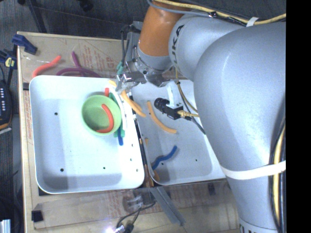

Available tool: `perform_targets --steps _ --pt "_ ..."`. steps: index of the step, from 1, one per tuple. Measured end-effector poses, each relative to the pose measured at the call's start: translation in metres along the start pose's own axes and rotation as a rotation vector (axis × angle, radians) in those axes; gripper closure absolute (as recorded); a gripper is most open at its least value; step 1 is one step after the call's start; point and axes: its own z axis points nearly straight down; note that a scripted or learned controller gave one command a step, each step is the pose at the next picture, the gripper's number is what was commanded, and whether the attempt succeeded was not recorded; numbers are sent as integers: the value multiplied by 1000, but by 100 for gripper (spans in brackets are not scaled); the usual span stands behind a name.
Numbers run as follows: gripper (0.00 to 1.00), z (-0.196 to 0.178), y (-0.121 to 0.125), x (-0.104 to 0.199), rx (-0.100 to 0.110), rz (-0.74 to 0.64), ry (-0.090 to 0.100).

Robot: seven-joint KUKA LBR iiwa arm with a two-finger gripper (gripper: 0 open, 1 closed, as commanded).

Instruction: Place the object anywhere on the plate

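Note:
A green plate (95,111) lies in the left bin (63,149), near that bin's right wall. On the plate rests a curved red-orange strip (108,119). My gripper (121,81) hangs just above the plate's upper right rim, over the divide between the two bins. Small yellow and red bits show right by its tip, and I cannot make out whether they are held. A green strip and a blue strip (120,132) lie against the plate's right side.
The right bin (194,166) holds two orange strips (162,122) and a blue curved strip (165,156). A black cable plug (164,107) hangs over it. On the bench behind the left bin lie an orange piece (46,66) and purple pieces (75,71).

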Motion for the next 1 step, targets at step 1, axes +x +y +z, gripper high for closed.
perform_targets --steps 1 --pt "0 0 0 0 0 0 0"
